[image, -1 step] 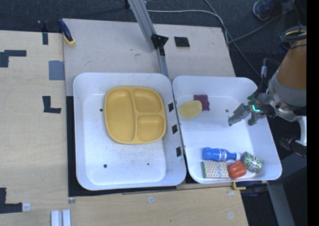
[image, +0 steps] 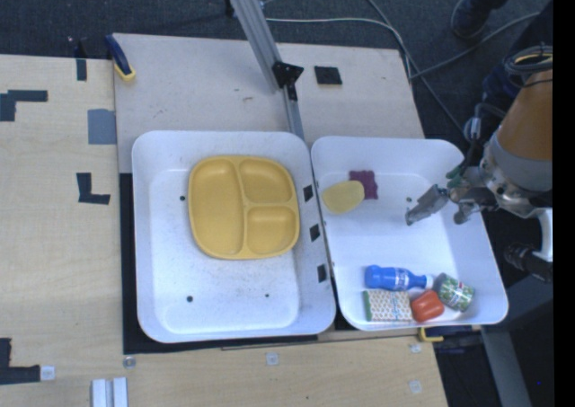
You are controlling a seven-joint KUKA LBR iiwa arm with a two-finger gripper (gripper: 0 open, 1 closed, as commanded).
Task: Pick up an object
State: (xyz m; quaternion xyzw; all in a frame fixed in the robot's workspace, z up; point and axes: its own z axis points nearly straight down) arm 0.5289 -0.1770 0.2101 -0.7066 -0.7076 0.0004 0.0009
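Over the right-hand shallow white plastic bin, near its far right wall, hangs the two-finger gripper of the grey arm with the orange band. Its dark fingers look spread a little, with white bin floor showing between them and nothing held, though at this slant the gap is hard to read with confidence.

No single object is named by the task, so any item in that bin could serve. A pale yellow rounded lump lies near the bin's left wall, touching a small purple block just behind it. Along the near edge sits a tight cluster: a blue bottle with a white cap lying on its side, a flat speckled packet just below it, a red rounded piece and a small green-labelled can tipped on its side. The left bin holds a yellow compartment tray.

The gripper stands over bare floor, well apart from every item, so a straight descent from here would probably shut on nothing (the likeliest failure). Reaching for the near cluster carries a different risk: the pieces touch or nearly touch, so a finger may land on a neighbour, shove the bottle or can into a roll, or pinch two things at once. The can and the red piece also lie close to the bin's corner wall, where a finger could strike the rim. The yellow lump looks rounded and may squirt out sideways if caught off-centre, nudging the purple block.
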